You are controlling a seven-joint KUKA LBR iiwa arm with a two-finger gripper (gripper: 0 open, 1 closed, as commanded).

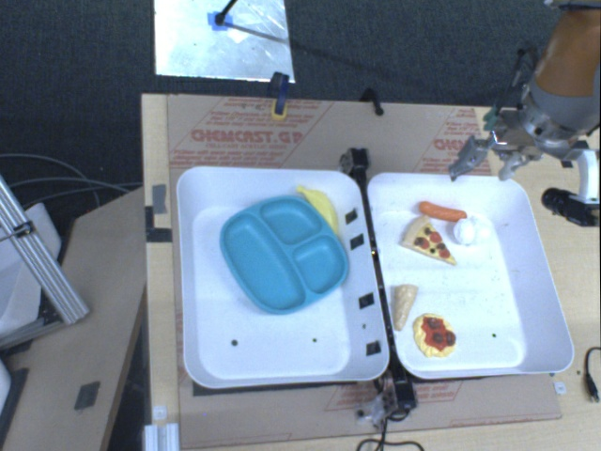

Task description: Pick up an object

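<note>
Even, bright overhead light; white bins (526, 280) near blown out, inner walls lacking detail. Shiny foil sheet (223, 26) at top throws pale glare. Shadows soft, short. Focus fair at centre; arm (568, 59) at right edge slightly blurred. Mild grain on dark floor.

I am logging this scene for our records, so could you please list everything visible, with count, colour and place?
Bins: two, white, side by side on the bench.
Divided plate: one, blue, left bin.
Banana: one, yellow, left bin, partly behind the plate.
Sausage: one, orange-red, right bin, far end.
Egg: one, white, beside the sausage.
Pizza slice: one, right bin.
Cone: one, beige, right bin.
Round pizza: one, right bin, near end.
Gripper: one, grey, open, above the right bin's far edge.
</note>
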